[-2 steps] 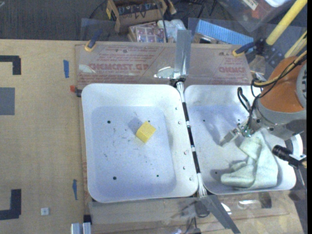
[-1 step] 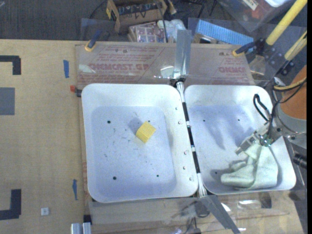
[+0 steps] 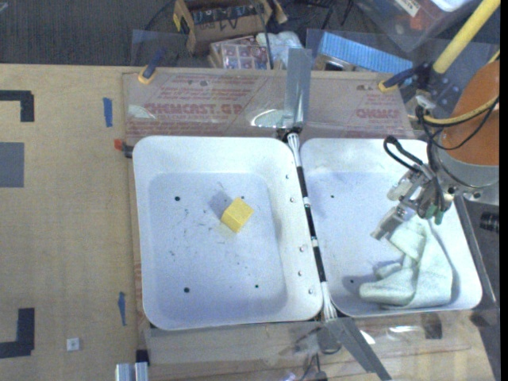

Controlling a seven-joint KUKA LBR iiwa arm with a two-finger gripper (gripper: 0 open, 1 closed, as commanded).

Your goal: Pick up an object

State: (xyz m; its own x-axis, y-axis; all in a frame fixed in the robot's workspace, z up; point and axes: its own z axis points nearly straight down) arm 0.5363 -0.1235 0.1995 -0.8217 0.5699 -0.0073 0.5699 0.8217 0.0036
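Note:
A white cloth (image 3: 413, 280) lies crumpled in the near right part of the right bin (image 3: 349, 173). One end of it rises in a strip up to my gripper (image 3: 406, 222). The gripper hangs over the right side of that bin and is shut on the cloth's upper end, with the rest of the cloth still resting on the bin floor. A small yellow cube (image 3: 236, 214) sits near the middle of the left bin (image 3: 159, 236), far from the gripper.
A ridge (image 3: 305, 221) where the two rims meet divides the bins. A clear plastic panel (image 3: 214, 105) stands behind them. Cables and a yellow hose (image 3: 468, 26) hang by the arm at the upper right.

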